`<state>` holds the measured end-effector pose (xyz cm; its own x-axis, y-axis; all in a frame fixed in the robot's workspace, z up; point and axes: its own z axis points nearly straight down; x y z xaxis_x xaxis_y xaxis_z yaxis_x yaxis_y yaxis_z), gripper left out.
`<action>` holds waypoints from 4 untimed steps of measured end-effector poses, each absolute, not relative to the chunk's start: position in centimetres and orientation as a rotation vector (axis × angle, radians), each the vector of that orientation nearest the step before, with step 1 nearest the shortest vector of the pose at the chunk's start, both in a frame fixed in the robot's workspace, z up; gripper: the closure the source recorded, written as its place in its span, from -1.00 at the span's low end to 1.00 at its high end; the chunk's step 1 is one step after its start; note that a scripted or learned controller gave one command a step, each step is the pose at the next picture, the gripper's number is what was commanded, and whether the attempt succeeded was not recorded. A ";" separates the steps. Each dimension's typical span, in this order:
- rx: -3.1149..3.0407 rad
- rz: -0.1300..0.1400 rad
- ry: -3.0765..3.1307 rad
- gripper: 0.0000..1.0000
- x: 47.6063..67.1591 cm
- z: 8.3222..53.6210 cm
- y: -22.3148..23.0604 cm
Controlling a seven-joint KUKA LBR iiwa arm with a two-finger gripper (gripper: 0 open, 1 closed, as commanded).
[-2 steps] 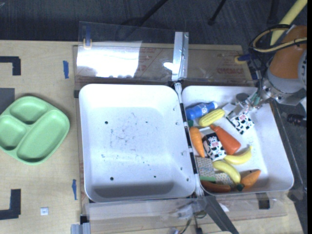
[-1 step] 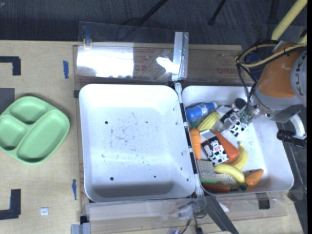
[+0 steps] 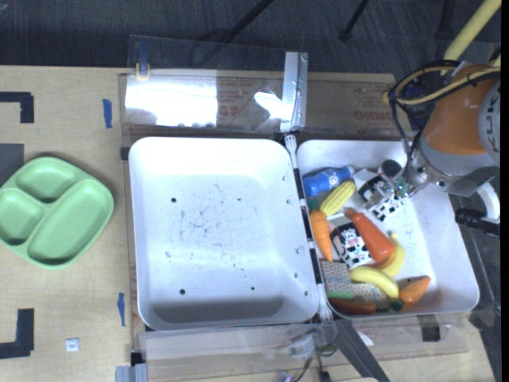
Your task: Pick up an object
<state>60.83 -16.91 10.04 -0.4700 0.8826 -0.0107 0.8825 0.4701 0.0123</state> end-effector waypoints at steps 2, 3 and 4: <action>1.173 0.002 2.908 1.00 66.8 24.8 -11.8; 1.174 0.002 2.907 -1.00 66.8 24.8 -11.8; 1.145 0.001 2.923 -1.00 61.6 15.6 -15.8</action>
